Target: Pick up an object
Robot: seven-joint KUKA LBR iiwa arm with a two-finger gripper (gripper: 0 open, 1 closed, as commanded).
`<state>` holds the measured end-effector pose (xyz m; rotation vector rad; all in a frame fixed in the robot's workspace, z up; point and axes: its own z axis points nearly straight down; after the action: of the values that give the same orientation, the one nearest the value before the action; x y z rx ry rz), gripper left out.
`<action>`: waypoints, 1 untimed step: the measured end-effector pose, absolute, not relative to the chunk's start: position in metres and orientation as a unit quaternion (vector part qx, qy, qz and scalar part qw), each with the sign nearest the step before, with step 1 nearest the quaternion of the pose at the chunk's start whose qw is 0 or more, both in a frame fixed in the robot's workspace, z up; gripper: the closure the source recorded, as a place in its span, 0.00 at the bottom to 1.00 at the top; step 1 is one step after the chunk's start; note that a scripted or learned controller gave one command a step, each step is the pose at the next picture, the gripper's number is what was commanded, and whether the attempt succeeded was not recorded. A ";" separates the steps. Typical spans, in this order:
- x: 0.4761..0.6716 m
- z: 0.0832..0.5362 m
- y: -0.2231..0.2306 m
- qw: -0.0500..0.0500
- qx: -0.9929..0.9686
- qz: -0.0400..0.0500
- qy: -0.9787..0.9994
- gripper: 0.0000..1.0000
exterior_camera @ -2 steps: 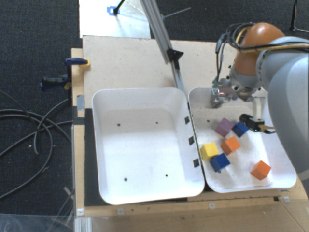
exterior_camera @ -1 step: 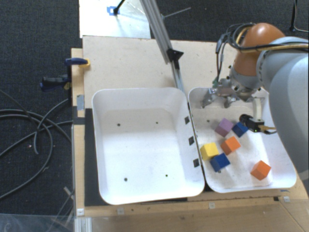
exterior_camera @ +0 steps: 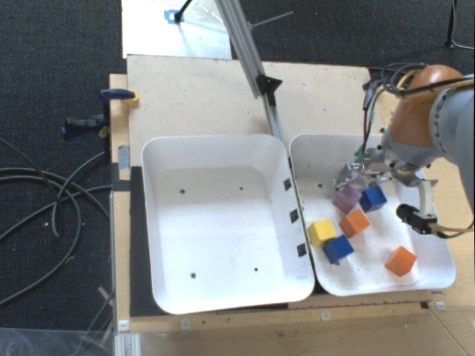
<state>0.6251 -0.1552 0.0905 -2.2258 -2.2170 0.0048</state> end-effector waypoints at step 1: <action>0.651 0.091 -0.144 -0.002 -0.705 -0.002 -0.709 0.00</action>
<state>0.6514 -0.1443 0.0915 -2.2172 -2.2312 -0.0050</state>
